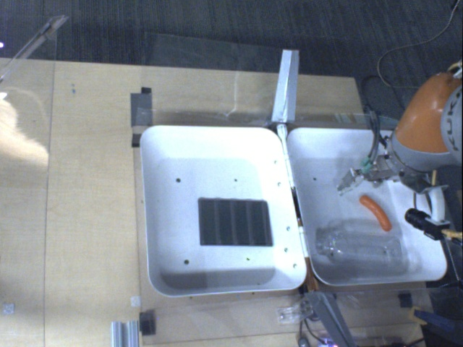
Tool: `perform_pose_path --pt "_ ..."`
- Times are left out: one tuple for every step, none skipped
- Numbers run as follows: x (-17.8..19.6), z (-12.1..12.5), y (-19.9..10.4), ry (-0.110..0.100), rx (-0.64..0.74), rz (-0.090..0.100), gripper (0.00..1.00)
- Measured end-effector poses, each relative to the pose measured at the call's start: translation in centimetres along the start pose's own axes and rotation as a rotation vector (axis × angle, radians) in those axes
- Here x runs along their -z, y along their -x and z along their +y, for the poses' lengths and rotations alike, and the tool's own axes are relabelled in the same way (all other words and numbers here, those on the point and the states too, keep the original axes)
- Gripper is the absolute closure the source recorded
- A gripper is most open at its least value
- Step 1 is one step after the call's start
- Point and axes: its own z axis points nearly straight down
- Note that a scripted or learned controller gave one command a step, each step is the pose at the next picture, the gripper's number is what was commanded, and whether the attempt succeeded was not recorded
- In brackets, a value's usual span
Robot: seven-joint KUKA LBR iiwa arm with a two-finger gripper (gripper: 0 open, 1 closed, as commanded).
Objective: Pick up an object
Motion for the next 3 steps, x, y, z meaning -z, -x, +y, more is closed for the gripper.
perform_pose_path --pt "-1.2 -4.6 2.7 -0.008 -0.004 0.0 0.0" --pt "0.0 -4.2 2.6 0.0 -0.002 -0.002 1.0" --pt "7.9 2.6 2.5 -0.011 -0.078 0.0 1.0"
